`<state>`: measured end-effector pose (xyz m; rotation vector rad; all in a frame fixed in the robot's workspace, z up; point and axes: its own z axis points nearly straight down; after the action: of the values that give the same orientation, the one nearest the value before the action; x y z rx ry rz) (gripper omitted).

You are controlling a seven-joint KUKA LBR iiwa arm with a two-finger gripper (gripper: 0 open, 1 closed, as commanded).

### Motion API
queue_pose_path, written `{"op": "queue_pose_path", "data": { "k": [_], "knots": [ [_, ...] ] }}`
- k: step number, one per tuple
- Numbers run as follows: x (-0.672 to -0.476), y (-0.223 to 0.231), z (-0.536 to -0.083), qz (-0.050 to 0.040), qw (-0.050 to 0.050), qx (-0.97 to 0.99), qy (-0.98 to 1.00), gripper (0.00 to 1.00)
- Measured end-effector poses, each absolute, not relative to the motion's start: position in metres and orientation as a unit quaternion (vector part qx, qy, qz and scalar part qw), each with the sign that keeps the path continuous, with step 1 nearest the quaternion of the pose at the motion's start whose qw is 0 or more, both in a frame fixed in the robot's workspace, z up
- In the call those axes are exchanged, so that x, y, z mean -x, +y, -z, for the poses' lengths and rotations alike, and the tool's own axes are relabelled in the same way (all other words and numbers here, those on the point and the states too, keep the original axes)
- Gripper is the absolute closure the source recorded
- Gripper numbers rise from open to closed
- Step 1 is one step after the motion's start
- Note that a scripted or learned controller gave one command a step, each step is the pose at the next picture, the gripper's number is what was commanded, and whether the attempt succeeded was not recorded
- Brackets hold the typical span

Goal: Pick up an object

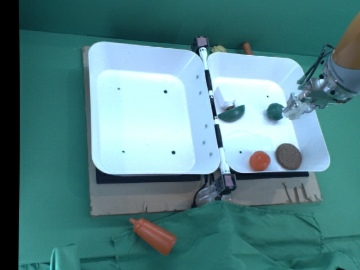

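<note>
A small dark green ball sits in the right bin, just beside the gripper, which hovers at its right; whether the jaws are apart, I cannot tell. Nearer lie an orange tomato and a brown disc.
</note>
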<state>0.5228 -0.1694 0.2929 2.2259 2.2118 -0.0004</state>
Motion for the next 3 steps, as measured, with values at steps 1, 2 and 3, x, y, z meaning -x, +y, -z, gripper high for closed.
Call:
{"op": "queue_pose_path", "data": {
  "k": [1, 2, 3],
  "knots": [
    [-0.525, -0.141, -0.193, 0.0017, -0.003, -0.708, 0.706, 1.00],
    [-0.527, -0.142, -0.198, -0.0004, 0.001, -0.708, 0.706, 0.00],
    [-0.488, -0.139, -0.185, -0.0057, 0.011, -0.709, 0.705, 0.00]
  ]
}}
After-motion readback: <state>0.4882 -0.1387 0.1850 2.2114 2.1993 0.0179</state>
